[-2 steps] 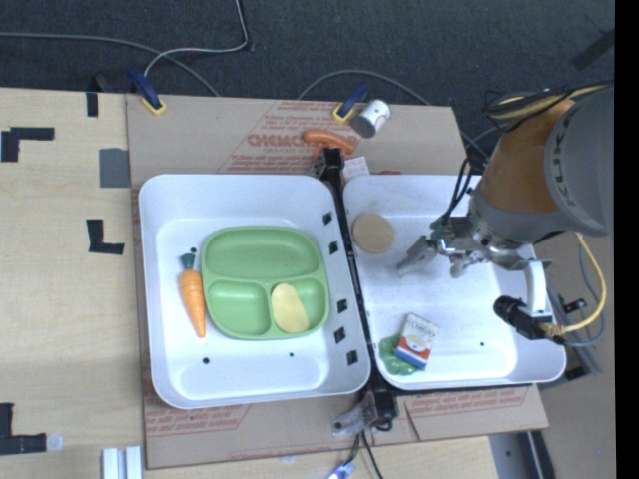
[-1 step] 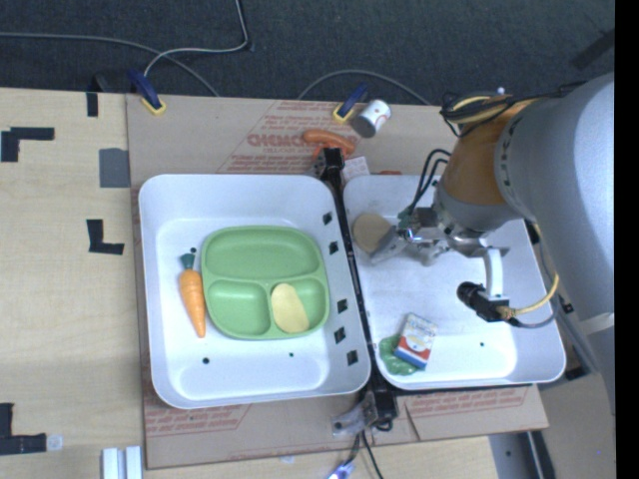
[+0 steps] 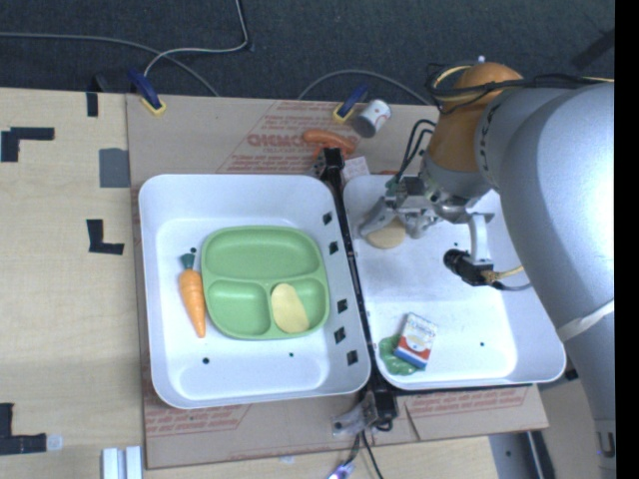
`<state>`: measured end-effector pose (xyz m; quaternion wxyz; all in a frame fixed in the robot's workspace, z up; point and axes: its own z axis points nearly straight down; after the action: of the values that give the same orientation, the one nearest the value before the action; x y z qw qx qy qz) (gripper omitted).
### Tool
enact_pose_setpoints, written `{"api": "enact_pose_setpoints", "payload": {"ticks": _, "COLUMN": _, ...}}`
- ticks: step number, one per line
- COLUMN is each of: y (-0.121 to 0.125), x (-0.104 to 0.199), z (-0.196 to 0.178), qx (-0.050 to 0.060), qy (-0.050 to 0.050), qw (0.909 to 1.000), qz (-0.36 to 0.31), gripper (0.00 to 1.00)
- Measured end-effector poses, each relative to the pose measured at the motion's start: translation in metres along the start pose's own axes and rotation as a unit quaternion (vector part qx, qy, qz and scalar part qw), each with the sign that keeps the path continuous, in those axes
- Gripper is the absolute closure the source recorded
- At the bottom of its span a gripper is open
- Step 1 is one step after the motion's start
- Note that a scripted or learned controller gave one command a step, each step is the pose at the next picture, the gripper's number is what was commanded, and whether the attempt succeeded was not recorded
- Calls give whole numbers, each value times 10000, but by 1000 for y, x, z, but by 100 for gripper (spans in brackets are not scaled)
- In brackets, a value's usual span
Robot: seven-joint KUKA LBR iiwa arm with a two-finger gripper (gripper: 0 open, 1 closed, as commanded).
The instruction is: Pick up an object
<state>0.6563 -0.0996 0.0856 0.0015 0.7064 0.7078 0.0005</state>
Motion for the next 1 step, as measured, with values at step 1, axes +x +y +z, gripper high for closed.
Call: {"api": "enact_pose_setpoints", "payload": {"ticks": 1, "y": 12, "x": 1, "z": 0, "qx": 6, "qy": 2, "qw": 10000, "qz": 0, "gripper": 0}}
